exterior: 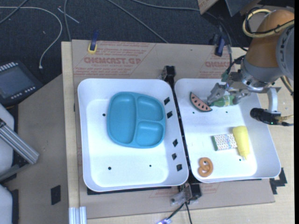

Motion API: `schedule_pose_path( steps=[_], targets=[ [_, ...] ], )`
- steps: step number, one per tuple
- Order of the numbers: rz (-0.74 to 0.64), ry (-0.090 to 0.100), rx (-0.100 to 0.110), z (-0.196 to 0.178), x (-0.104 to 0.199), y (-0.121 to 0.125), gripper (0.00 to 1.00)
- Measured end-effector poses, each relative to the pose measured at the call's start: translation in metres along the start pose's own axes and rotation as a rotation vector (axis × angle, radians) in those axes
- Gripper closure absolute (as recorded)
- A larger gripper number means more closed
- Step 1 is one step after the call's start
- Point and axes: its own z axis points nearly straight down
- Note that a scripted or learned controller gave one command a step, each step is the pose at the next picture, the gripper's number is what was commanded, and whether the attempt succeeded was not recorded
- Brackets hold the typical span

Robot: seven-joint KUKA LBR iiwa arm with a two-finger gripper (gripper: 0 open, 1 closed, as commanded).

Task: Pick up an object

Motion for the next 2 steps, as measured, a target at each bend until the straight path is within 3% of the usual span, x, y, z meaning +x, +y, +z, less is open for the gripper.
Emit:
schedule_pose_path(
  steps=[1,2],
  targets=[
    [0.000,0.000,0.000,0.043,-0.001,-0.005,0.00],
    [0.000,0.000,-0.008,0.029,0.000,-0.003,1.00]
  ],
)
